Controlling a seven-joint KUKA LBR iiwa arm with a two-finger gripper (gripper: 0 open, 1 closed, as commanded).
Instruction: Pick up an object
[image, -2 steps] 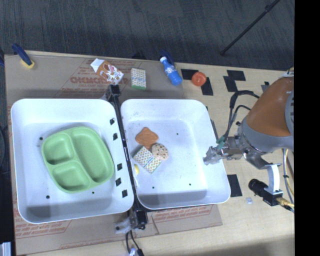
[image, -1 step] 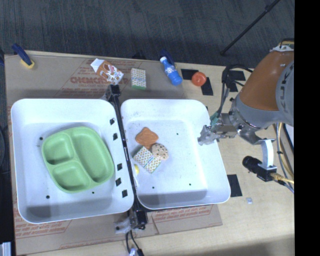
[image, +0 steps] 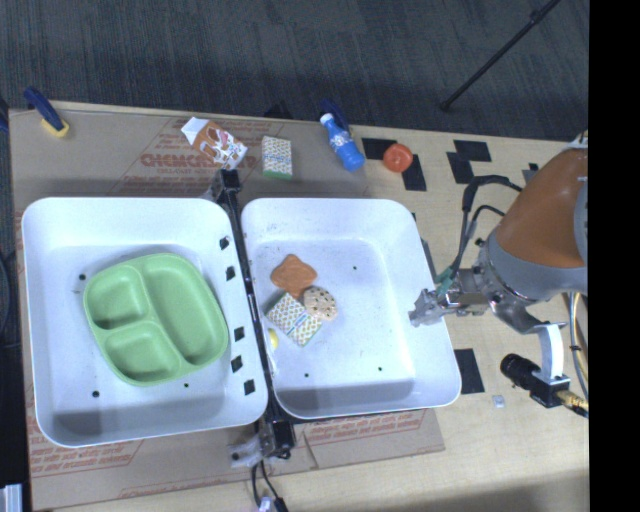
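Metal two-finger gripper (image: 428, 308) over right white plastic bin's (image: 400, 385) right rim; finger state unclear, can't tell. Flat orange-brown toast-shaped piece (image: 293, 271), round speckled cookie (image: 320, 301), patterned square packet (image: 291, 318) clustered mid-bin. Green three-compartment tray (image: 153, 317) in left bin (image: 50, 400).

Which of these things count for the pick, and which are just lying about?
For the pick: toast, cookie, patterned block, all in the right bin; tool.

Lying about: green tray, blue bottle, orange cap, snack packet, small box.
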